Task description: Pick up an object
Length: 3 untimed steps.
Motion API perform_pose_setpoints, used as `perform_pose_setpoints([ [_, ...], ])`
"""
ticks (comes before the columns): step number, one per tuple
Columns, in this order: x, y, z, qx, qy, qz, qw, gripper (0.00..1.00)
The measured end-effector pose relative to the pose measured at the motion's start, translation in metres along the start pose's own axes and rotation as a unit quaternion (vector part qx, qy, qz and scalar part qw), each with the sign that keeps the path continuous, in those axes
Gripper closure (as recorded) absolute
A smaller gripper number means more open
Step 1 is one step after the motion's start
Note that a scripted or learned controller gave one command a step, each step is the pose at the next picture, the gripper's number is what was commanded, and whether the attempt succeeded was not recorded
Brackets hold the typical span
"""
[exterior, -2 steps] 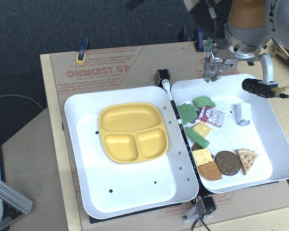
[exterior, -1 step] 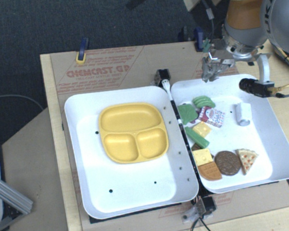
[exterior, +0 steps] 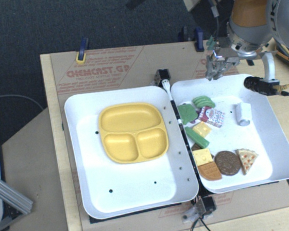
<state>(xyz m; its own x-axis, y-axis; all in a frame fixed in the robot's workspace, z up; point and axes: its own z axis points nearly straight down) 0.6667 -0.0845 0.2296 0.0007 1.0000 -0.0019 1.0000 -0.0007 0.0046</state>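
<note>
Overhead, jaws' (exterior: 215,73) grip unreadable; glossy yellow 3-compartment tray (exterior: 133,131), grey cylinder (exterior: 242,113).

yellow tray (exterior: 133,131) in left bin (exterior: 85,145); toy food (exterior: 219,153) in right bin (exterior: 271,139).

Yellow tray (exterior: 133,131) (plain), white bins (exterior: 80,145), green toy food (exterior: 188,113), brown cookie (exterior: 227,163).

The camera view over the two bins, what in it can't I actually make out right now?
- Gripper: small and blurred at the right bin's far edge in the camera view; finger state unreadable.
- Arm: cut off by the top and right edges.
- Red and white packet: print too small to read.
- Green pieces: overlapping one another, outlines partly hidden.
- Yellow tray: fully readable, three compartments.
</note>
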Motion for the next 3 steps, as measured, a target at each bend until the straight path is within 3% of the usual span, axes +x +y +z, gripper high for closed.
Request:
perform_pose_setpoints([
  [3,0.011,-0.01,-0.003,0.003,0.001,-0.001,1.0,1.0],
])
